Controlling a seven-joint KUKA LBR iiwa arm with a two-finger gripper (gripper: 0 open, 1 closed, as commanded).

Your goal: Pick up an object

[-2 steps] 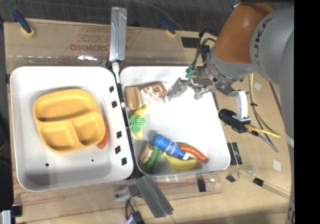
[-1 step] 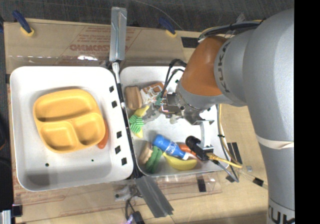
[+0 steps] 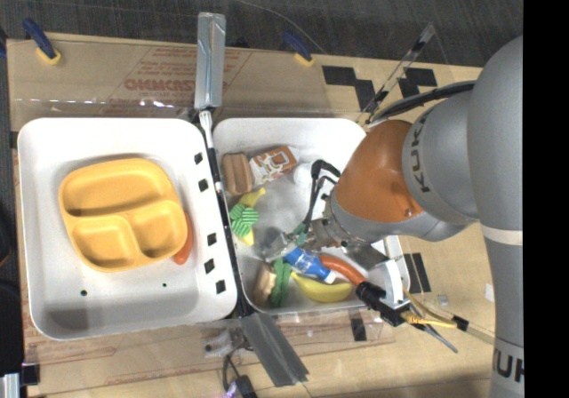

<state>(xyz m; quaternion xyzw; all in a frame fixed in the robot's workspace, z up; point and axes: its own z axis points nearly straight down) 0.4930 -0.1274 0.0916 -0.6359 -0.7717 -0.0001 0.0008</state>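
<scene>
My gripper (image 3: 298, 241) reaches down into the right bin (image 3: 293, 131), its tip low among the cluttered items near the bin's middle. The arm's orange band and grey wrist cover much of the bin's right side. Around the tip lie a blue and white item (image 3: 305, 263), a red-orange piece (image 3: 342, 266), a yellow banana-like toy (image 3: 322, 290) and a green piece (image 3: 281, 281). A green ridged item (image 3: 243, 218), a brown block (image 3: 235, 173) and a small printed packet (image 3: 274, 162) lie further left and back. I see nothing clearly lifted between the fingers.
The left bin (image 3: 36, 210) holds a yellow divided tray (image 3: 120, 212) with a small orange piece (image 3: 182, 254) at its right edge. A metal divider (image 3: 210, 59) stands between the bins at the back.
</scene>
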